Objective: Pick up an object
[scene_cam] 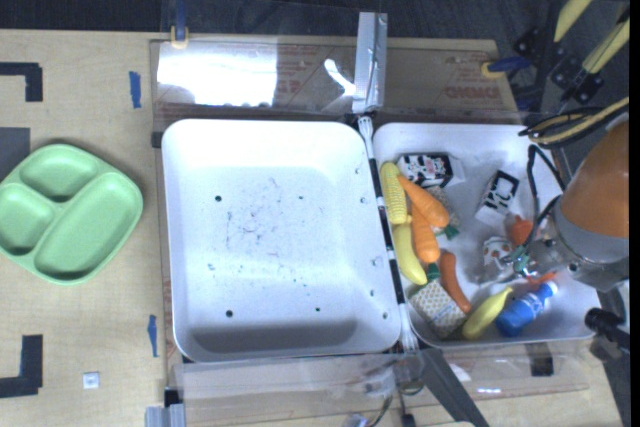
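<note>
while arm [600, 205] crowds right bin [470, 137] edge | pincer [522, 260] state unclear | left bin [200, 140] roomy

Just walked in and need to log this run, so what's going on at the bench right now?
A robot arm reaches in from the right over the right bin, which holds toy food: a corn cob, carrots, a banana, a blue bottle and other bits. Its gripper sits low among the items near the bottle. Nothing is visibly held. A green divided plate lies on the bench, left of the left bin.
</note>
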Robot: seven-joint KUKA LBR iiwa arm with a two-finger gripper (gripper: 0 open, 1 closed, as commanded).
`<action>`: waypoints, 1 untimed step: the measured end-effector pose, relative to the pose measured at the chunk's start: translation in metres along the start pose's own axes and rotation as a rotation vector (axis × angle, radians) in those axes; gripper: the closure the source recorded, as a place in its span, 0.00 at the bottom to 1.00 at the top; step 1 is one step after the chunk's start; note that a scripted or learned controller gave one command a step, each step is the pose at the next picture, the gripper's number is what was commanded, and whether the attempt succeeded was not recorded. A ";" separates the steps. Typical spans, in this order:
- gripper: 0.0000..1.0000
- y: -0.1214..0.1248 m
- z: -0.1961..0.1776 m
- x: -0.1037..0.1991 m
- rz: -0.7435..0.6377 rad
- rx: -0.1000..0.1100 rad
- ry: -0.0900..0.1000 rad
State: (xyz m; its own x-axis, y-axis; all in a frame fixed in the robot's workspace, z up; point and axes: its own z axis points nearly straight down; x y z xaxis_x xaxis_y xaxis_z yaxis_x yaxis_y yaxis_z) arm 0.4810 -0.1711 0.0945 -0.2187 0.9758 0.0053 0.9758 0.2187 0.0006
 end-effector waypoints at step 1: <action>1.00 0.084 -0.105 0.031 -0.055 0.004 -0.004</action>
State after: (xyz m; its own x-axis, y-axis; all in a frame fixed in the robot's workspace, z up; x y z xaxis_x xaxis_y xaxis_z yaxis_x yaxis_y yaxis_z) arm 0.5561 -0.1227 0.1995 -0.2720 0.9623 0.0015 0.9623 0.2720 -0.0035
